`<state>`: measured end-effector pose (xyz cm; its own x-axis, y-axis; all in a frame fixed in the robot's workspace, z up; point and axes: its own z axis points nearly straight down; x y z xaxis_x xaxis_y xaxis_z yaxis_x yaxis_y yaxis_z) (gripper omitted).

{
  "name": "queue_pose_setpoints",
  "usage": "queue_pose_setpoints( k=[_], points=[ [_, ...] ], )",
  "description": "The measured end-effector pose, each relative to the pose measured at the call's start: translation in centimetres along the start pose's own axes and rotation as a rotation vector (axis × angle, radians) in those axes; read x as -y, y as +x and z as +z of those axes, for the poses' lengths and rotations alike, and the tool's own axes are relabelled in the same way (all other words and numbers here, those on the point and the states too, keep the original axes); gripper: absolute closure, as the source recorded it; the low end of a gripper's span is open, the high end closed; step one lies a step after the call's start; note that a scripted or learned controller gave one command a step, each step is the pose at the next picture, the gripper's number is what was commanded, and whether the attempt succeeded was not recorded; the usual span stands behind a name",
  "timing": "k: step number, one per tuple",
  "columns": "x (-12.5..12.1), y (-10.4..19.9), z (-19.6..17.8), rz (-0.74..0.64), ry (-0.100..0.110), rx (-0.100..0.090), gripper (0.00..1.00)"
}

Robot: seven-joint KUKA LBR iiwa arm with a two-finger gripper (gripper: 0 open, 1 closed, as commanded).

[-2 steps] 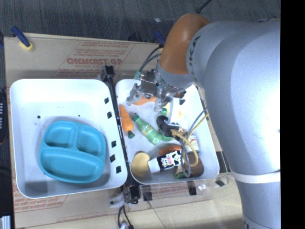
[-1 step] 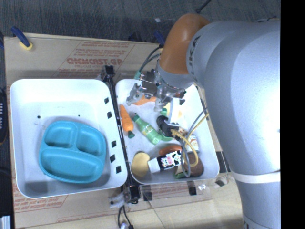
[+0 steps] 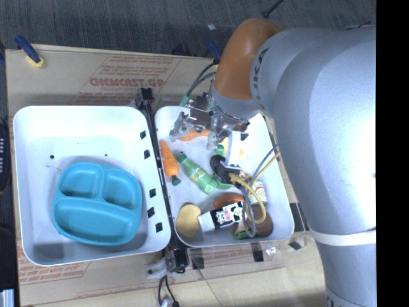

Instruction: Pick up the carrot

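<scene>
The carrot [image 3: 169,159], orange and tapered, lies in the right bin [image 3: 278,190] against its left wall, pointing toward the back. My gripper [image 3: 198,129] hangs low over the back of that bin, up and to the right of the carrot and apart from it. Its fingers [image 3: 181,124] stand open. A small orange object [image 3: 192,135] lies under the gap between them; I cannot tell whether they touch it.
A green bottle [image 3: 199,175] lies just right of the carrot. Toward the front sit a tan round object [image 3: 188,219], a bottle with a black-and-white label [image 3: 223,216] and a brown object [image 3: 261,224]. The left bin [image 3: 38,126] holds a blue divided tray [image 3: 98,201].
</scene>
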<state>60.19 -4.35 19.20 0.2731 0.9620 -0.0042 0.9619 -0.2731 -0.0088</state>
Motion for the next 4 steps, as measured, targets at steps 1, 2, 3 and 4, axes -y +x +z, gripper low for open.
queue_pose_setpoints(
  k=[1, 2, 3, 4],
  points=[
    [-2.7, -4.4, 8.5, 0.04, 0.007, 0.002, 0.0],
    [-1.3, -4.8, 9.9, 0.504, 0.001, -0.01, 0.0],
    [-1.2, -4.7, 8.9, 0.496, 0.01, -0.011, 1.0],
    [-3.2, 2.6, -0.2, 0.764, 0.001, -0.007, 1.0]
  ],
)
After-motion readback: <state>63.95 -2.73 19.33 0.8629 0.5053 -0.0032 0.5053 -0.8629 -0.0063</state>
